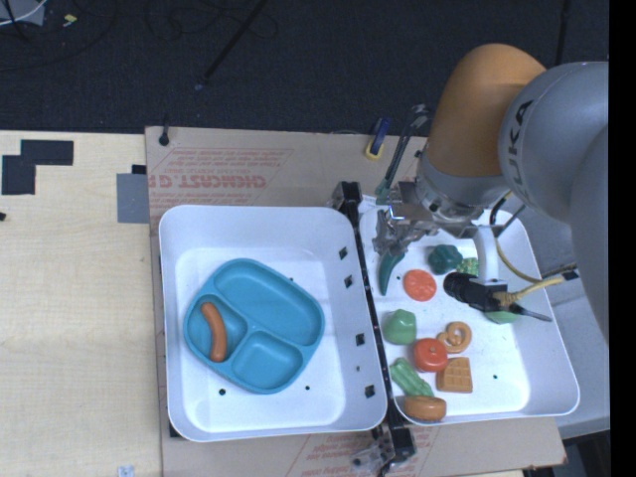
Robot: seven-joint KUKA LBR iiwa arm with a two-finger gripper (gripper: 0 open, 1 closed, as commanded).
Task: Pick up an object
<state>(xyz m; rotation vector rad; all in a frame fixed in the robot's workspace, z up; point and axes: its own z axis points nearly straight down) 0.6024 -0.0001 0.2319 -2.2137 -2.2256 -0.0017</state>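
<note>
L bin (pixel 199 229): blue tray (pixel 256 324) w/ 3 parts, orange hot dog (pixel 214 330) in its left part, long way up-down. R bin (pixel 552 366): red tomato (pixel 419 285), green pepper (pixel 399 325), pretzel (pixel 456 337), waffle (pixel 455 375), bun (pixel 424 407), more toy food. Arm (pixel 517 137) comes from right, bent down over R bin top-left. Tool (pixel 396 238) low by dark green veg (pixel 389 267), long, thin, tip down-left. Tool open or shut: can't tell.

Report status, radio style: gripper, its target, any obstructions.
Gripper low in right bin, fingers on a dark green piece. Orange round toy close beside.
</note>
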